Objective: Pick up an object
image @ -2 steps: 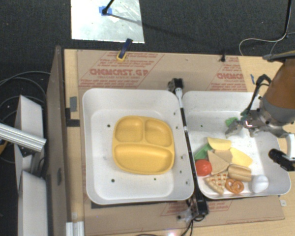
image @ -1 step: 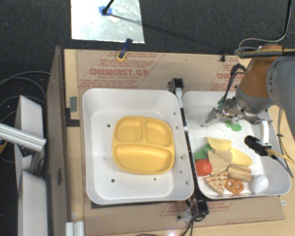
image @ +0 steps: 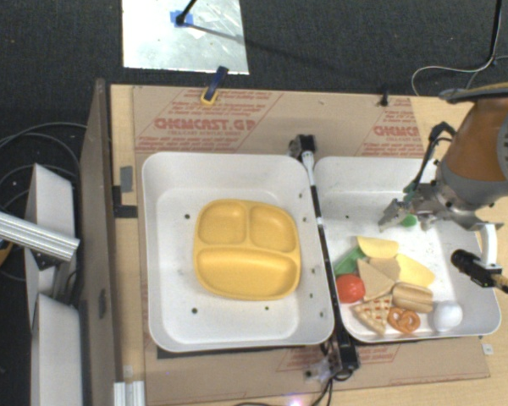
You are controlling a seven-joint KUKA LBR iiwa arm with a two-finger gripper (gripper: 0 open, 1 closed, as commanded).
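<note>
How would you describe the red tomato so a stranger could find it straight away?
Start at the right bin, where toy food is piled near the front. The tomato lies at the pile's left edge, close to the divider between the bins. It is the one round, red piece, beside a green piece and a pizza slice.

I see my arm (image: 491, 155) with a grey rounded body, a broad orange band above the wrist, a thin black cable beside it (looped), a small dark gripper (image: 409, 212) of grey metal
</note>
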